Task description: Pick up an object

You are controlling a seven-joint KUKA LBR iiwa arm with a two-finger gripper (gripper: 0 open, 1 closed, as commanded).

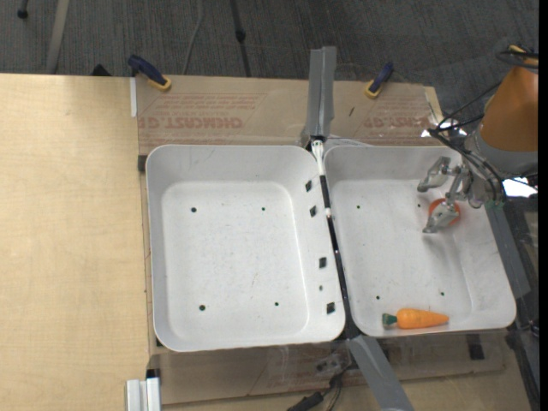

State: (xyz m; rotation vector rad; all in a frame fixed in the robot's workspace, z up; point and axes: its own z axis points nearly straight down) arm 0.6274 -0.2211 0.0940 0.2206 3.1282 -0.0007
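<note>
An orange carrot [416, 318] with a green tip lies along the front wall of the right bin [488, 306]. A small red object [446, 207] sits on that bin's floor near its back right. My gripper [435, 200] reaches in from the right, low over the floor there. Its two fingers are spread apart, so it is open. The red object lies against the nearer fingertip [438, 222] and is partly hidden by it; the far fingertip [430, 179] stands clear of it. Nothing is clamped.
The left bin [163, 229] stands beside the right one, with a grey divider [322, 101] running between them at the back. Two clamps [150, 72] hold cardboard behind the bins. A wooden benchtop [68, 229] spreads to the left.
</note>
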